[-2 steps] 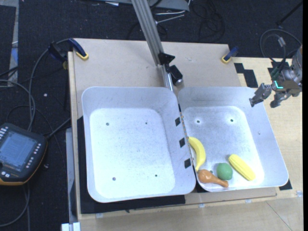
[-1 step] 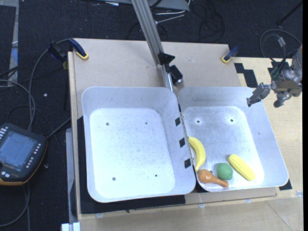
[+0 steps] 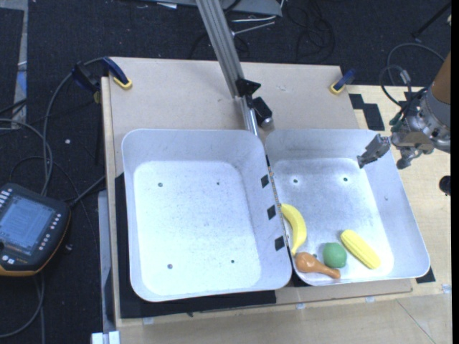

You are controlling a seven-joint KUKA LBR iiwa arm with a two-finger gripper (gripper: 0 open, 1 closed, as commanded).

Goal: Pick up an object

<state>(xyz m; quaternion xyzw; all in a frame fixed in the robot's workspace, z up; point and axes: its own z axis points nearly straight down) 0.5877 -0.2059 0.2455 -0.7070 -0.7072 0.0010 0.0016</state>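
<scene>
The claw (image 3: 387,153) hangs at the right bin's (image 3: 323,174) far right rim, its 2 fingers spread apart, released, with nothing between them and nothing touched. Going left to right along that bin's near edge lie 4 candidates: a banana (image 3: 295,225) against the left wall, an orange drumstick-shaped toy (image 3: 315,264), a green ball (image 3: 333,255), and a yellow corn-like piece (image 3: 360,249). None is lifted, so I judge the pick not yet begun: approach, descent and grasp remain.

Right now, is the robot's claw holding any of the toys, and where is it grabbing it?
No, it holds nothing. The claw is open over the right bin's far edge, while the banana, green ball, corn and drumstick lie untouched.
</scene>
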